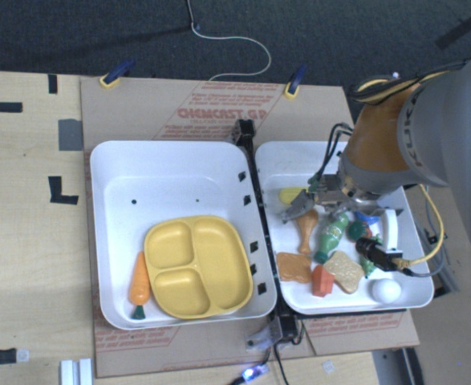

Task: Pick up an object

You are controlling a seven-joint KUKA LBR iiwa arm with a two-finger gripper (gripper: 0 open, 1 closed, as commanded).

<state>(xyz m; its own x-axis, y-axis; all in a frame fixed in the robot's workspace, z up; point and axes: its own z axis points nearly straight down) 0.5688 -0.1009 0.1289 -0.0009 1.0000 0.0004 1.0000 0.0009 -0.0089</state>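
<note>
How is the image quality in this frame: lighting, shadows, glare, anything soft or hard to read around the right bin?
Camera view: lighting is even and diffuse, with only faint shadows under the yellow plate and inside the left bin; no strong glare on the white plastic. The arm near the lens looks soft. The clutter in the right bin under the gripper is small and low in detail, so the jaws' state is unreadable.
</note>
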